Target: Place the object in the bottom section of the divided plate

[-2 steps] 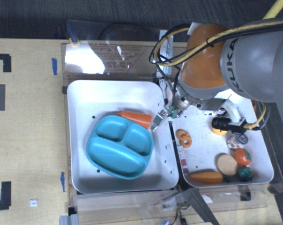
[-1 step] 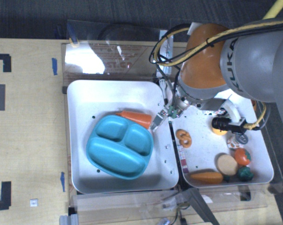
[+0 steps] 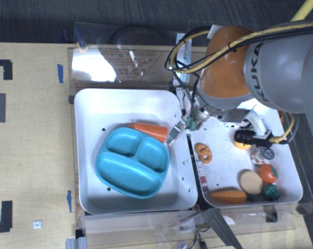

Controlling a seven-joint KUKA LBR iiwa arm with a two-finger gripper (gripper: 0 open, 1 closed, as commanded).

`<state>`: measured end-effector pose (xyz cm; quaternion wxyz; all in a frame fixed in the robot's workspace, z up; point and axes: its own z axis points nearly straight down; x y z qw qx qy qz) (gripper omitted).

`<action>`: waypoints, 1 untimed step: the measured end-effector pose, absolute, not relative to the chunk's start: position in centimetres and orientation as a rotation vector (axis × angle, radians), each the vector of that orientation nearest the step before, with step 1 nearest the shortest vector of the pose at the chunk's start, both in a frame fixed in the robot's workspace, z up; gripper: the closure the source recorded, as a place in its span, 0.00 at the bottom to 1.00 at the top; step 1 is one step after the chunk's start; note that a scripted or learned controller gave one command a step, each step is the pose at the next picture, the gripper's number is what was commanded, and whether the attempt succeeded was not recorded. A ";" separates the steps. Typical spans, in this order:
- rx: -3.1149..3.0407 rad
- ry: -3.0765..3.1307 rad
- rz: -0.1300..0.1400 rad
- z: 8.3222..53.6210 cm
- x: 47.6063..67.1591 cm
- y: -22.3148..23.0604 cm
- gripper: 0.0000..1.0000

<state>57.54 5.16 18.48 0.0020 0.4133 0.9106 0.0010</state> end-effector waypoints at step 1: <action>1.297 2.857 0.003 18.5 57.5 5.2 0.00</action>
